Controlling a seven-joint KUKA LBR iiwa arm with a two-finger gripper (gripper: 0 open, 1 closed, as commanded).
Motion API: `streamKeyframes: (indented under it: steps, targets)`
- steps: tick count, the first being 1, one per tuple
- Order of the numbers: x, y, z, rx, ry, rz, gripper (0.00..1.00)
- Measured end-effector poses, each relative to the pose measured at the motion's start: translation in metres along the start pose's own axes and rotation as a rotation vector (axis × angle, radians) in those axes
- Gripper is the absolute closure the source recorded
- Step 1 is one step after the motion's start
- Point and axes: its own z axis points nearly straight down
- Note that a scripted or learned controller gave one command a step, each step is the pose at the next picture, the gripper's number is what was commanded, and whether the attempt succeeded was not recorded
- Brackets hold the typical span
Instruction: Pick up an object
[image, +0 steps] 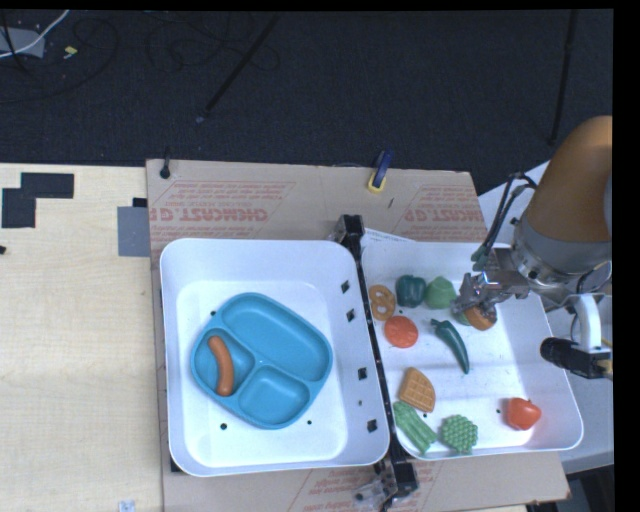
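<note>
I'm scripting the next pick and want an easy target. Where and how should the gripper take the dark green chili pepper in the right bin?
Grip the dark green chili pepper across its thicker middle, coming straight down from above. It lies flat, long and slim, on a diagonal with bare bin floor on both long sides, so the fingers should probably straddle its narrow width.

A small orange-brown object (482, 318) lies in the right-hand white bin (545, 425), toward that bin's two o'clock corner. It is rounded and low, and its top is partly covered by the robot's hand (476, 297), so its exact shape cannot be told. It rests on the bin floor, just beside the upper tip of a dark green pepper (452, 343) at its eight o'clock. A light green rounded piece (439, 293) sits near it at ten o'clock.
</note>
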Motion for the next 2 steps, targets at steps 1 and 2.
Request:
streamKeyframes:
  steps: [1,2]
  targets:
    - [0.052,-0.019,-0.011,-0.001,0.001,-0.003,1.00]
    - [0.102,-0.048,-0.015,0.000,0.000,-0.001,1.00]
